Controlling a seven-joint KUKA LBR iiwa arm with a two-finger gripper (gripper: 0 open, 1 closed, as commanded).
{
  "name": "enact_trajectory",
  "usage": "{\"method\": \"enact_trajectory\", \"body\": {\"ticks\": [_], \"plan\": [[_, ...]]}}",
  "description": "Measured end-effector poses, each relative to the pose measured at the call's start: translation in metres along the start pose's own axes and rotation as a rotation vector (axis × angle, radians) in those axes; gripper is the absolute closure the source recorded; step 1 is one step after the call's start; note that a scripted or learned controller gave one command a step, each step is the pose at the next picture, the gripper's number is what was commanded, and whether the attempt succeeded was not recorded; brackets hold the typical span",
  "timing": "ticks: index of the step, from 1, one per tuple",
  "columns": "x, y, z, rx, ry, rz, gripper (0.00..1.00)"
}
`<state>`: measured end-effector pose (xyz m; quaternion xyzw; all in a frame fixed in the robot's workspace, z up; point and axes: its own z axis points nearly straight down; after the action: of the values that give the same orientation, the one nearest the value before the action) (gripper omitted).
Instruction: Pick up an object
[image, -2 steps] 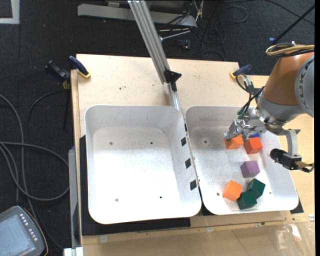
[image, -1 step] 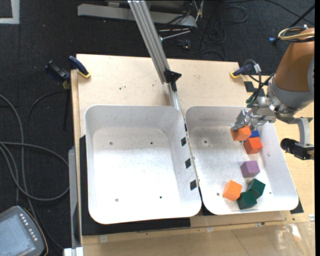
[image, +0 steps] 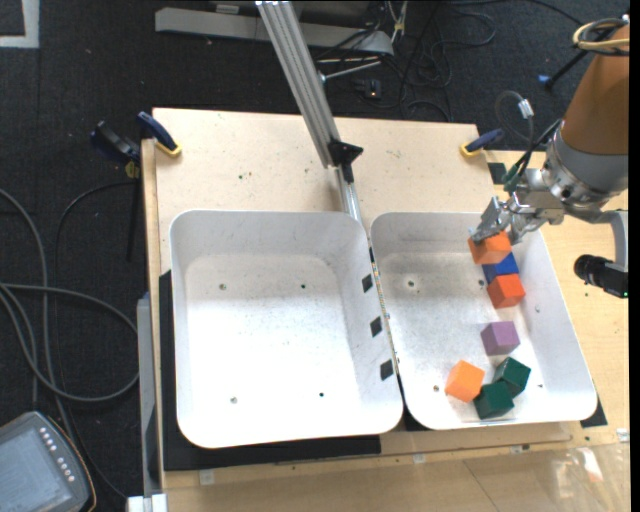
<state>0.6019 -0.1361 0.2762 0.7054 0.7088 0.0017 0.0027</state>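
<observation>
Camera view: two white bins side by side, left bin (image: 265, 320) bare, right bin (image: 430, 330) holding the blocks. Counted there: three orange, one blue, one purple, two dark green. Gripper (image: 497, 232) at the right bin's far right corner, fingers closed around the topmost orange block (image: 489, 248). Just beneath, touching in a row: blue block (image: 502, 267), second orange block (image: 506, 290). Nearer: purple block (image: 499, 337), third orange block (image: 464, 381), two green blocks (image: 502, 388) touching.
</observation>
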Motion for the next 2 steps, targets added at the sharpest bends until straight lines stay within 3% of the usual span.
{"method": "enact_trajectory", "body": {"ticks": [1,2], "plan": [[0.0,0.001,-0.025,0.003,0.0,0.001,1.0],[0.059,0.005,-0.006,0.008,0.003,-0.003,1.0]]}}
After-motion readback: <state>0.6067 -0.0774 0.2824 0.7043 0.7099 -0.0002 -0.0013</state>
